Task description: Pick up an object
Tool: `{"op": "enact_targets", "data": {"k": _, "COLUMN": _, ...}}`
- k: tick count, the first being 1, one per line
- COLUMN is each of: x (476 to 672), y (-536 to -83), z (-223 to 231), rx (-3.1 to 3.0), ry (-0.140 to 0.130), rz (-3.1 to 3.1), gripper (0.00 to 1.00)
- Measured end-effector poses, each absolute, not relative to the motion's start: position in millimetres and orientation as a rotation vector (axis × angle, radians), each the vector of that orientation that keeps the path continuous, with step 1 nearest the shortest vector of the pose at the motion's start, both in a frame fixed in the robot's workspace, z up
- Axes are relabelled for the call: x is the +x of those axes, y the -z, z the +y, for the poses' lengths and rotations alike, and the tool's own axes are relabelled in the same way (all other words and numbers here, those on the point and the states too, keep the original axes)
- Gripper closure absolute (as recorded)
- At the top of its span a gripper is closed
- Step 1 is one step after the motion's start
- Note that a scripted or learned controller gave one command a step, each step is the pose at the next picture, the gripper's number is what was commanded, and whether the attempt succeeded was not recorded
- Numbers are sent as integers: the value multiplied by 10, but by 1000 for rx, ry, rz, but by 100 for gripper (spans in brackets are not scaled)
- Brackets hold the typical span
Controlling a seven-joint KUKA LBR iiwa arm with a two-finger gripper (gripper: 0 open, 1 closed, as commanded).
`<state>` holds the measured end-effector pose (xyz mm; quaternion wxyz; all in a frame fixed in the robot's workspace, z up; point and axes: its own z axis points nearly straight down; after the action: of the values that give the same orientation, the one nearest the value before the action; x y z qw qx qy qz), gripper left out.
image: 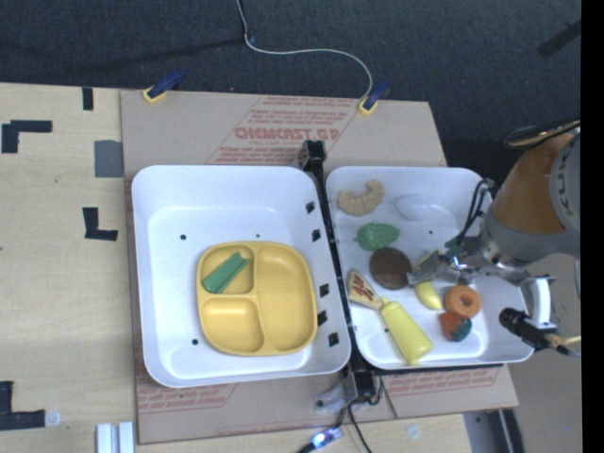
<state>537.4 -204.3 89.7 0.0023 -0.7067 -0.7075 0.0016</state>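
1. We see the gripper (pixel 432 264) low in the right bin (pixel 429 355), reaching in from three o'clock; its metal tip sits just beside the brown round piece (pixel 389 268). Whether it is spread or closed we cannot tell, and nothing shows between its fingers.
2. We judge that brown piece the likeliest target: probably a light, stiff toy food with a smooth, slippery dome, best taken across its middle.
3. Around the tool: a small yellow piece (pixel 428 295) at six o'clock, an orange ring-shaped piece (pixel 462 301) at four o'clock, a green leafy piece (pixel 377 235) at ten o'clock.
4. Further out in that bin lie a yellow bottle (pixel 406 332), a tan curved piece (pixel 361 197) and a wedge-shaped piece (pixel 362 291).
5. The left bin (pixel 170 206), at nine o'clock, holds a yellow divided plate (pixel 274 295) with a green stick (pixel 225 274) in its upper-left compartment.
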Motion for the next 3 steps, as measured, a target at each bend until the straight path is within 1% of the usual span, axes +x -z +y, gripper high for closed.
{"op": "enact_targets", "data": {"k": 1, "x": 5380, "y": -1024, "z": -2043, "rx": -2217, "ry": -3, "rz": -2221, "gripper": 100}}
{"op": "enact_targets", "data": {"k": 2, "x": 5314, "y": -1556, "z": -1966, "rx": -2221, "ry": 2, "rz": -2224, "gripper": 100}}
{"op": "enact_targets", "data": {"k": 3, "x": 5335, "y": -2004, "z": -2032, "rx": -2223, "ry": 1, "rz": -2224, "gripper": 100}}
